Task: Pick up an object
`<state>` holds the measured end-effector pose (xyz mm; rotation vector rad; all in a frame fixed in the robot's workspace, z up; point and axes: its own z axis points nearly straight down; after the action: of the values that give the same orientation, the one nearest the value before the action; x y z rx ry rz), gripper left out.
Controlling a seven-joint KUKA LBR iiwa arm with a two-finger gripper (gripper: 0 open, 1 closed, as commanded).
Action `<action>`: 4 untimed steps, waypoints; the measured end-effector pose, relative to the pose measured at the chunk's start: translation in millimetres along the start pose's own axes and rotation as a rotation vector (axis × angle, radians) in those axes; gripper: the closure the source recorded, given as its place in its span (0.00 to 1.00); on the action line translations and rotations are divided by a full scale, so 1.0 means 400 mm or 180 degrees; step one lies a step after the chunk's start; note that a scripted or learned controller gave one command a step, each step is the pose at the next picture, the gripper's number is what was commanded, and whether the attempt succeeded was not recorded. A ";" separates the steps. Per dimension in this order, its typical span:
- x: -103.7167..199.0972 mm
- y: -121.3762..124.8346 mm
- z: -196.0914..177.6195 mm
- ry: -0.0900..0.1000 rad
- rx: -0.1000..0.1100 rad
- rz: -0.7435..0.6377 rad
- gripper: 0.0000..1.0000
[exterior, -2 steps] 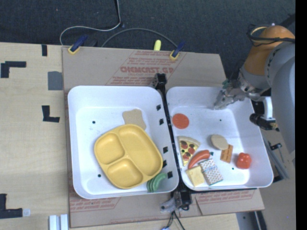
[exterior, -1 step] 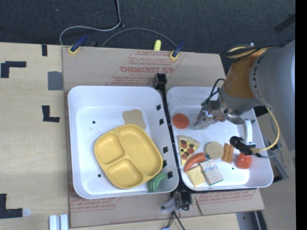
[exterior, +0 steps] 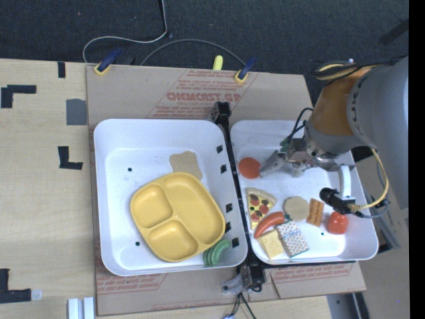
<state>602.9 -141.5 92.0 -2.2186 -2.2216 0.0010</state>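
Camera view, round orange tomato (exterior: 250,168), compartmented yellow plate (exterior: 176,215)

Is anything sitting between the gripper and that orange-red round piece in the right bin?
Nothing visible. The gripper is low in the right bin, its tip right beside the orange-red round piece. The pizza slice lies nearer the camera, out of that line.
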 end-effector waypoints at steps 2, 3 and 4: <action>0.061 -0.093 0.019 -0.0009 -0.0012 -0.0014 0.00; 0.118 0.093 0.018 -0.0004 -0.0022 -0.0013 0.00; 0.105 0.165 0.020 -0.0004 -0.0001 -0.0008 0.00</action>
<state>669.0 -99.3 84.1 -2.2165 -2.2253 0.0023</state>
